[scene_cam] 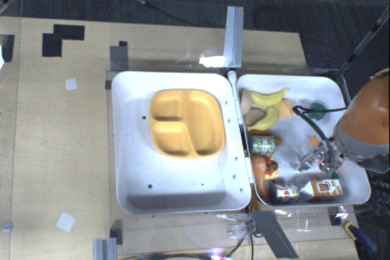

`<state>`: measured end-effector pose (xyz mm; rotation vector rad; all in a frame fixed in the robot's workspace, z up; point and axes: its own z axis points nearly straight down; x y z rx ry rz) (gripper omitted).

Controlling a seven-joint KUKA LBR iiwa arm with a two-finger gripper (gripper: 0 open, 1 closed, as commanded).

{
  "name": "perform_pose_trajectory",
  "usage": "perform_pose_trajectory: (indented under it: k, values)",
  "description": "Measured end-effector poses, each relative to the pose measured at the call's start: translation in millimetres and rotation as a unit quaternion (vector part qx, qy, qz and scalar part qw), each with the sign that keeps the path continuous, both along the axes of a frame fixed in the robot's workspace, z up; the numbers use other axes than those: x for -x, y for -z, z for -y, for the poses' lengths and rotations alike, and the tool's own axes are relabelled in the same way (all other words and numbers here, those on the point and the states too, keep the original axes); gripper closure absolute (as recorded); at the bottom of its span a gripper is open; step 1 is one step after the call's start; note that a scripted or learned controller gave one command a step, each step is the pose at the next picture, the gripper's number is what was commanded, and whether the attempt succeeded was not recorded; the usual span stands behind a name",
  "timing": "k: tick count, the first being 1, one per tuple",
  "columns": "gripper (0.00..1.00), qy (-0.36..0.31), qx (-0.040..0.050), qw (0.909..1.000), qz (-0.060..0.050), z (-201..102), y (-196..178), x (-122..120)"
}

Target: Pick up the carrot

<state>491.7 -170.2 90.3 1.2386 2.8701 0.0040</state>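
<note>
At the near edge of the right bin [356, 195] lie a small carton [325, 189] and a can [284, 193]. Just beyond, the carrot [260, 168] rests against the bin's left wall, untouched. The pincer [321, 158] hangs to its right, apart from it (whether open or closed I cannot tell). Farther back sit bananas [268, 97]. The pickup is not yet done.

Evenly lit from overhead, moderately bright. Glare on the metal bracket [213, 61] behind the bins. Soft shadow along the left bin [131, 131] near wall. Slightly soft throughout; small items in the right bin [335, 91] indistinct.
</note>
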Motion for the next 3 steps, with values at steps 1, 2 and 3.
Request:
perform_pose_trajectory:
  k: [1, 2, 3]
  values:
    - [1.0, 0.263, -0.0057, 0.9649, 0.001, -59, 0, -46]
    - [1.0, 0.222, -0.0019, 0.975, 0.001, 6, 1, -40]
    - [1.0, 0.249, -0.0048, 0.9686, -0.002, -47, -70, 0]
